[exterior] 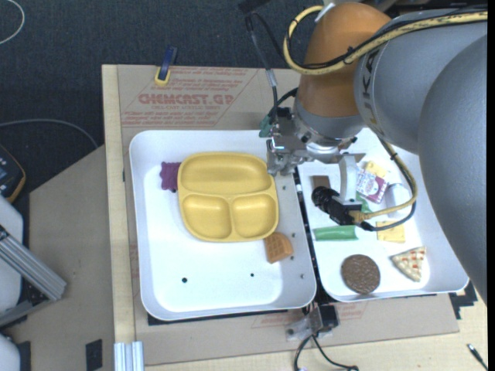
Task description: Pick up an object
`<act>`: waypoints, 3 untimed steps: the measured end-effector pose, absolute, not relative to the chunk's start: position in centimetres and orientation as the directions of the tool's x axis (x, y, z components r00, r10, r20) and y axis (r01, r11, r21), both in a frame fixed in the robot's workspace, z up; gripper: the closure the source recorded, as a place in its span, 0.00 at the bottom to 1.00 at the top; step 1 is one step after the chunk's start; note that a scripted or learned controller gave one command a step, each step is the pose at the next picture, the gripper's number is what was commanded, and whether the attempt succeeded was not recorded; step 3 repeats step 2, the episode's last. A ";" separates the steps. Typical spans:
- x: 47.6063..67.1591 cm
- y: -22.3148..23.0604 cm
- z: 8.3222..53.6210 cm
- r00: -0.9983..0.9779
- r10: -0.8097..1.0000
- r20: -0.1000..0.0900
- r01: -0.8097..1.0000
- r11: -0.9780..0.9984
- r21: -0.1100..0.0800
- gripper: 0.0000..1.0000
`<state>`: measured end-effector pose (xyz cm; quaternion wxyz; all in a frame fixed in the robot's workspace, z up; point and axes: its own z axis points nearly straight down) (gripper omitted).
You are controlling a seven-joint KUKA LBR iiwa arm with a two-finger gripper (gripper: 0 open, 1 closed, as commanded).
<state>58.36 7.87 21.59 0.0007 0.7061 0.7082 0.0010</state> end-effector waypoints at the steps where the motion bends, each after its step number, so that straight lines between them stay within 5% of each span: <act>1: 58.3 8.0 21.5 -0.001 1.000 0.000 1.000 0.001 0.000 1.00; 3: 58.4 7.8 23.5 -0.001 1.000 0.000 1.000 0.001 0.004 1.00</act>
